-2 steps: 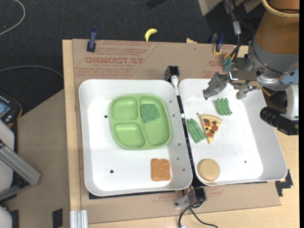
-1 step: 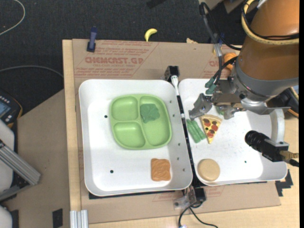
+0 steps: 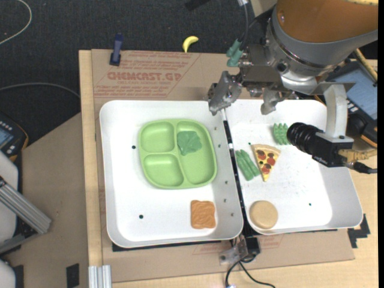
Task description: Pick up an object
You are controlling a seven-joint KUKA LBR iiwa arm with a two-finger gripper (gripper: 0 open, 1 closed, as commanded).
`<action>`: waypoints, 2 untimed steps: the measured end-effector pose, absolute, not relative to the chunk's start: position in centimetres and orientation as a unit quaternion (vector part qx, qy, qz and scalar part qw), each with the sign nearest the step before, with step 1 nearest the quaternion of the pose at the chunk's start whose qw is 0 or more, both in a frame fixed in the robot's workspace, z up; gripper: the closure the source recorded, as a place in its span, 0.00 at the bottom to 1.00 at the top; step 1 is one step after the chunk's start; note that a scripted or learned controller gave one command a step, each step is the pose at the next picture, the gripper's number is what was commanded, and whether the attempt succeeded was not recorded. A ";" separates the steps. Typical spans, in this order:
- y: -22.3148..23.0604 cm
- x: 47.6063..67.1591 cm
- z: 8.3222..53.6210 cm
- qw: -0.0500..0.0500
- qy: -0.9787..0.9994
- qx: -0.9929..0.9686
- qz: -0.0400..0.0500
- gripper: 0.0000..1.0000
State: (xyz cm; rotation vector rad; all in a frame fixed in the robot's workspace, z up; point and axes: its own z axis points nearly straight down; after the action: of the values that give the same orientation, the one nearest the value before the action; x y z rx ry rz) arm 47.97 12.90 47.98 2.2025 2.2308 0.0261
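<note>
Yellow pizza slice [image 3: 265, 160] lies flat in right bin [image 3: 324, 215], centre-left, green bean pod [image 3: 246, 164] at its 9 o'clock. Judged light, stiff plastic, likely slippery; best pinched across crust edges. Gripper [image 3: 245, 102] seen at bin's 11 o'clock, fingers spread, nothing held.

Bright, even overhead light, soft shadows, mild glare on the white bins [image 3: 120, 179], sharp focus throughout.

The arm [image 3: 327, 17] is cut off by the frame's top right edge. A black cylinder [image 3: 312, 141] hides part of the green ridged piece [image 3: 279, 132] at right. The right bin's [image 3: 336, 215] upper rim is hidden behind the end effector [image 3: 246, 98].
</note>
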 end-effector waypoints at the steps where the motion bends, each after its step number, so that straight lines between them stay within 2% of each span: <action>1: 22.1 47.8 45.1 -0.002 0.711 0.704 -0.002 0.00; 2: 22.5 47.9 54.1 0.002 0.708 0.706 0.006 0.00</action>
State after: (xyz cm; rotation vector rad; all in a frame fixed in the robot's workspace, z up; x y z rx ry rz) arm 47.94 22.49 54.08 2.2157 2.2216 0.0187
